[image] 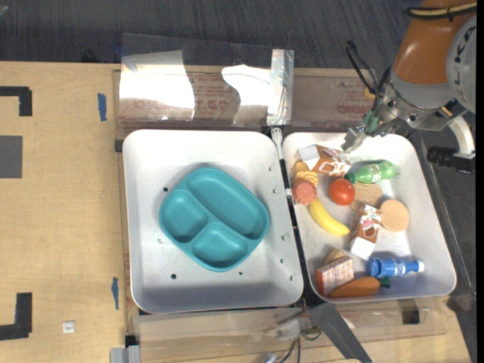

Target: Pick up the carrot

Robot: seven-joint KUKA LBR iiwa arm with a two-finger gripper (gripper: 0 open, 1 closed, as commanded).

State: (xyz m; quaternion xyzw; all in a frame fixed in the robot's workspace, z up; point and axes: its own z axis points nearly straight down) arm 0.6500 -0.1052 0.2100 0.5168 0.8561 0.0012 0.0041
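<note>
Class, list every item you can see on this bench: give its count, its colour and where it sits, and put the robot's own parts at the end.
Bins: 2, white, side by side on the bench.
Divided tray: 1, teal, in the left bin.
Carrot: 1, orange, at the right bin's near edge.
Bottle: 1, blue with a white band, just above the carrot.
Banana: 1, yellow, middle of the right bin.
Tomato: 1, red, above the banana.
Green vegetable: 1, green, upper right of the right bin.
Round bun: 1, tan, right side of the right bin.
Small cartons: several, red, brown and white, scattered through the right bin.
Arm: 1, grey with an orange band, upper right.
Hand: 1, over the right bin's far edge.
</note>
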